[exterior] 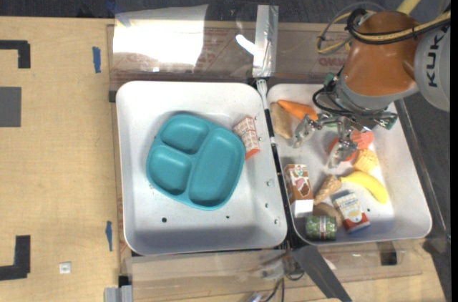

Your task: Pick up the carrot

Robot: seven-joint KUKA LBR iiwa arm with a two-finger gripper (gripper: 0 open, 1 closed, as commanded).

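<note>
The carrot [296, 109] is a short orange wedge lying in the back left corner of the right bin [411, 172], resting against a tan bread-like piece [284, 126]. My gripper [325, 139] hangs below the orange wrist band, just right of and in front of the carrot. It is open. One metal finger [306, 129] is close beside the carrot's near end, and the other finger [343, 148] is further right. Only bin floor shows between them.
The right bin also holds a red-orange fruit [363, 140], a banana [366, 186], a juice carton [351, 210], a green can [321, 226] and a brown snack box [297, 179]. The left bin [136, 114] holds a teal divided plate [195, 160] and a small packet [247, 135].
</note>
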